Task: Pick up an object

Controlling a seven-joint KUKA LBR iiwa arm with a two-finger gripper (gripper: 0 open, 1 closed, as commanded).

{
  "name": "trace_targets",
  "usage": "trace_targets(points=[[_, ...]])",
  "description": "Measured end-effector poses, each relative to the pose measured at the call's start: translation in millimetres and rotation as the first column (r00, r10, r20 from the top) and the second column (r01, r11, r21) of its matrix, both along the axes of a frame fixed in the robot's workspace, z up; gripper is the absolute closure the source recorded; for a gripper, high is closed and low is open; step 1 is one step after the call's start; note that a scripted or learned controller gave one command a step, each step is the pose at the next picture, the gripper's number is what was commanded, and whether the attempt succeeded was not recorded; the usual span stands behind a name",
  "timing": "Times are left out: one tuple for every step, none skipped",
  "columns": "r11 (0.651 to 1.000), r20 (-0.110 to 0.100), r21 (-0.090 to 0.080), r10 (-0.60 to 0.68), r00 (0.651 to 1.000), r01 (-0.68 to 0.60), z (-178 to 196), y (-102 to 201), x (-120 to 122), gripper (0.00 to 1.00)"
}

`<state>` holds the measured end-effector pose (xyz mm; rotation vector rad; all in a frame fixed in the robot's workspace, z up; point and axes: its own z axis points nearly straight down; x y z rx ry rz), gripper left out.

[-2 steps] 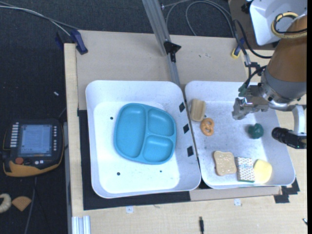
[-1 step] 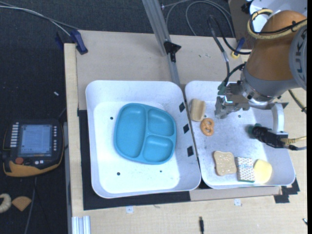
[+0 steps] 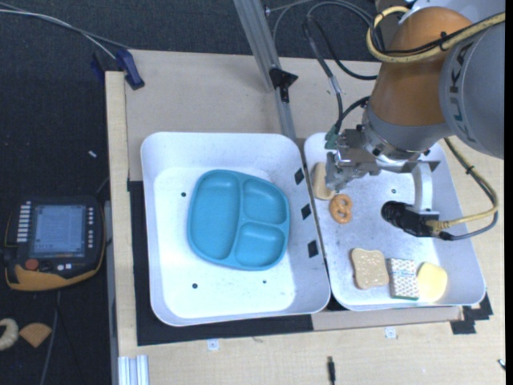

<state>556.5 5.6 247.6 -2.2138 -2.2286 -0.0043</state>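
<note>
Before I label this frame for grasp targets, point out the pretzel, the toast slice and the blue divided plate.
pretzel (image 3: pixel 341 208): camera view, on its middle, right bin.
toast slice (image 3: pixel 369 269): camera view, on its flat top face.
blue divided plate (image 3: pixel 218 215): camera view, on the floor of its largest compartment, left bin.

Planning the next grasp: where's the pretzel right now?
The pretzel lies in the right bin, near its left wall, just below the gripper and above the toast slice.

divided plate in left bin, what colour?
Light blue. The divided plate shows clearly in the camera view, inside the white left bin.
</note>
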Motion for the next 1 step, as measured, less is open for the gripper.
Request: trace_targets(points=[[1.000, -0.001, 0.001, 0.000, 1.000, 0.000, 2.7, 50.3, -3.4, 1.00]])
